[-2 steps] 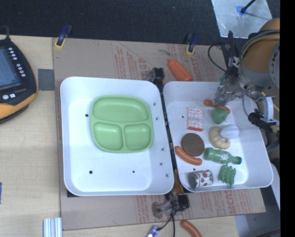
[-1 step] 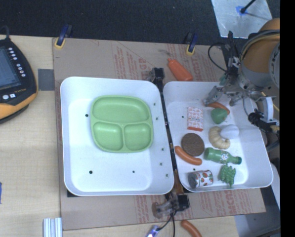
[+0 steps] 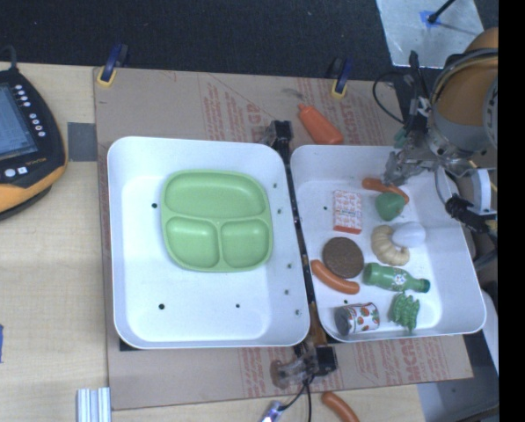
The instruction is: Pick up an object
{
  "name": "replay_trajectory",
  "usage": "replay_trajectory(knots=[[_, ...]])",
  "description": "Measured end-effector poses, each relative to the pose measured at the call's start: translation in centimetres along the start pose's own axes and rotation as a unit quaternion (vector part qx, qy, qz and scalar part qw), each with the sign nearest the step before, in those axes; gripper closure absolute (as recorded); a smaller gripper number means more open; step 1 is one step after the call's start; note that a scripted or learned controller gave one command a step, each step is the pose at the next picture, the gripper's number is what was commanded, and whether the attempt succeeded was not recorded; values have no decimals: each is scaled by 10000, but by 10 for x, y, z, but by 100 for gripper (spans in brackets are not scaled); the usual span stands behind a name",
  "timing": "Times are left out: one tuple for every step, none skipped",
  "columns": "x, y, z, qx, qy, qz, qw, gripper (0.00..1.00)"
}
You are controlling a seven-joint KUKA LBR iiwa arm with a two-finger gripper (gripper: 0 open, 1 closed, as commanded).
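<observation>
In the right bin (image 3: 470, 275), toward its far right corner: the gripper (image 3: 401, 167), poised at the far end of a small cluster — whether its jaws are released or clenched cannot be told from this slant. Nothing is seen held, so the pick appears not yet made; lowering, closing and lifting remain.

Contents of the right bin, far edge to near: orange carrot (image 3: 382, 185) and green pepper (image 3: 390, 205) just beside the gripper; pink-and-white packet (image 3: 346, 210); white egg (image 3: 410, 234) touching a tan croissant (image 3: 389, 245); brown cookie (image 3: 343, 257); sausage (image 3: 334, 276); green bottle (image 3: 395, 279); small can (image 3: 358, 317) and green leafy piece (image 3: 404, 310) along the near edge.

Left bin (image 3: 130, 262): one green divided plate (image 3: 217, 219), toward the far side.

Bench (image 3: 42, 280): pale wood, brown cardboard sheet (image 3: 192, 104) under both bins, clamped at the far edge. Control pendant (image 3: 11, 143) at the left edge. Dark floor beyond.
</observation>
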State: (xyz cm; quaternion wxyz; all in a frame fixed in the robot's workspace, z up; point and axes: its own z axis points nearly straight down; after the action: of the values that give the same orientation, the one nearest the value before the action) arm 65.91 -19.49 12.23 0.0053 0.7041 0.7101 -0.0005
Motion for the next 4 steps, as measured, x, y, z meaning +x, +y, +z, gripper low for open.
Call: replay_trajectory(knots=[[0,0,0,2,0,-2,10000,0],[-7,-21,-2,59,39,23,10000,0],[-9,-11,31,56,36,6,10000,0],[13,-3,30,44,31,11,10000,0]])
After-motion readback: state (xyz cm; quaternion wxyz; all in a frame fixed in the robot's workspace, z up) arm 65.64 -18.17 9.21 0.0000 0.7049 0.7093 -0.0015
